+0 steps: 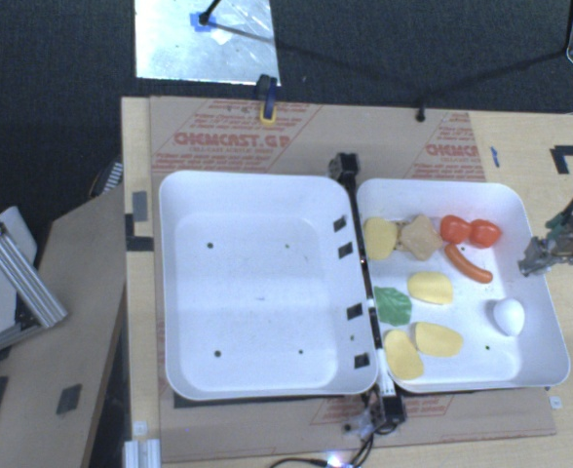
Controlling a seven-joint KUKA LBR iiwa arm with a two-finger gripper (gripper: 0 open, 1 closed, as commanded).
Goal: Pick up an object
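Two shallow white bins sat side by side on the bench (218,125), which was covered with a brown printed cardboard sheet. We saw the left bin (184,203), a smooth moulded tray with rounded corners, holding no objects, only a few small dark dots on its floor. The right bin (540,359), of the same glossy white plastic, held all the pieces.

Reading the right bin as a clock face, we found a pale yellow rounded piece (380,238) at about ten o'clock, touching a tan, rough-looking bread-like chunk (421,236) at eleven. A shiny red tomato-like piece (470,230), lumpy and two-lobed, lay near one o'clock, and just below it an orange, slightly curved sausage shape (470,264) sat at about two. A smooth yellow oval (431,288) rested near the centre. A green leafy piece (394,305) lay at about nine o'clock against the divider side. Two more yellow pieces sat low: a wedge-like one (438,338) at six and a rounder one (402,355) at seven, the two touching or nearly so. A white egg (508,316), matte and oval, lay at about four o'clock, well apart from the rest.

The gripper (538,258) hung at the bin's three o'clock rim, grey and metallic, above or just outside the wall. We could not tell how its tips stood, and we saw nothing between them; the egg was the nearest object to it.
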